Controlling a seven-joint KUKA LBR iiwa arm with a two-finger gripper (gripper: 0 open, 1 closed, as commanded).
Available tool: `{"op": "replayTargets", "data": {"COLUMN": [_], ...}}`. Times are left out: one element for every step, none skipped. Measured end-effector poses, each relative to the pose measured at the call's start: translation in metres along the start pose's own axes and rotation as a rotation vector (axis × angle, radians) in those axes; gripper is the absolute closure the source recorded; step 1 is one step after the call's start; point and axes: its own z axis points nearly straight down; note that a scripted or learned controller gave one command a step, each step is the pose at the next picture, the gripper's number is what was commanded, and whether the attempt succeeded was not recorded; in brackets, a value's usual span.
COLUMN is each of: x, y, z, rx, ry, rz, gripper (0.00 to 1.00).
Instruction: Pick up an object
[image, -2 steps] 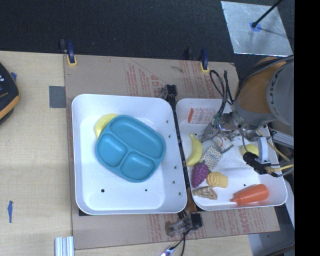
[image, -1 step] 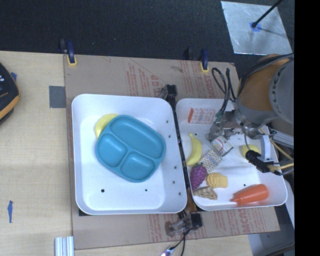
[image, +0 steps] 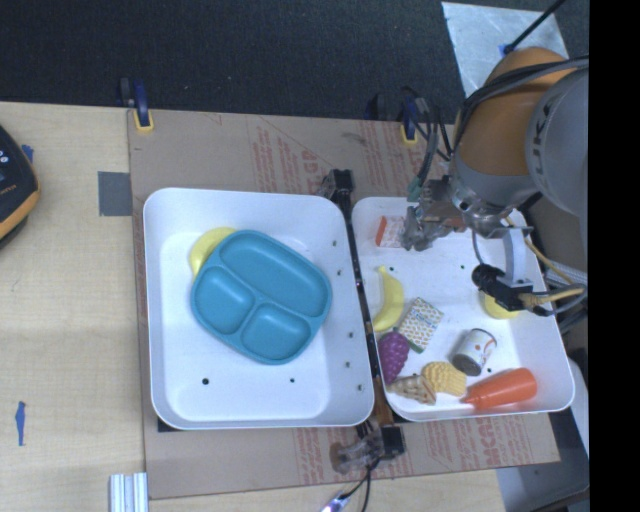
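The gripper hangs low at the right bin's far end, apparently positioning for a grab — I cannot tell how its fingers are set. Just beside them lies a red-and-white packet; the banana sits nearer the camera, unobstructed — carrot and can well apart

Right bin holds banana, grapes, carrot, can, ice-cream cone, all lying loose.

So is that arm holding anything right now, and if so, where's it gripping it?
It cannot be told: the tool hangs over the right bin's far end, its tip too blurred to judge.
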Motion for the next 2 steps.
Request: {"op": "replayTargets", "data": {"x": [-0.001,-0.025], "y": [-0.001,0.042], "z": [0.001,0.001], "rx": [0.002,0.002], "ry": [0.0,-0.001], "rz": [0.001,0.0], "gripper": [0.0,0.0]}}
